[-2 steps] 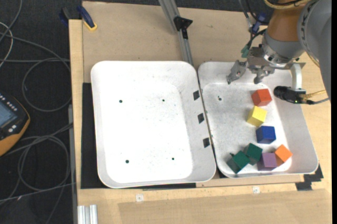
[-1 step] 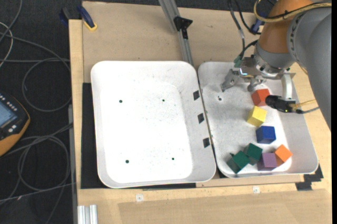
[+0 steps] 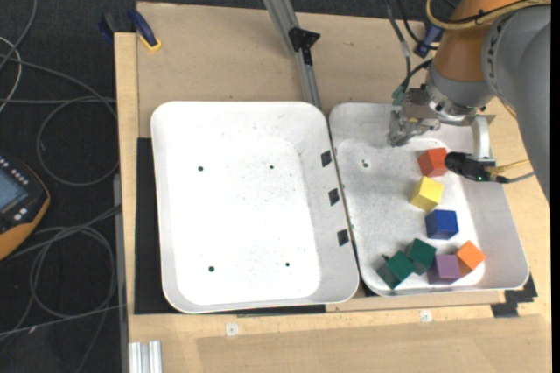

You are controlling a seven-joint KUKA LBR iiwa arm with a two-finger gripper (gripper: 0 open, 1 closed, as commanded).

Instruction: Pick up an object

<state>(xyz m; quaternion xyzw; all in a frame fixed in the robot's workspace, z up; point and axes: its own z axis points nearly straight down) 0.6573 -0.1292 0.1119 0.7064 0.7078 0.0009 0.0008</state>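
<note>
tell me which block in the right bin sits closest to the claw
The red block. It lies just below and right of the claw, at the top of the column, above the yellow block and blue block.

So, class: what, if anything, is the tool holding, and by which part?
Nothing visible: the tool hangs over the right bin, apart from the red block.

Single grey KUKA arm (image 3: 525,47) enters from the right of the camera view, upper corner. Orange band (image 3: 468,30) sits above the wrist, lit brightly on top. Wrist is bent downward and to the left. Two-finger metal gripper (image 3: 404,133) hangs below the wrist, pointing down, low over the bench. Cables run along the wrist's upper side.
</note>
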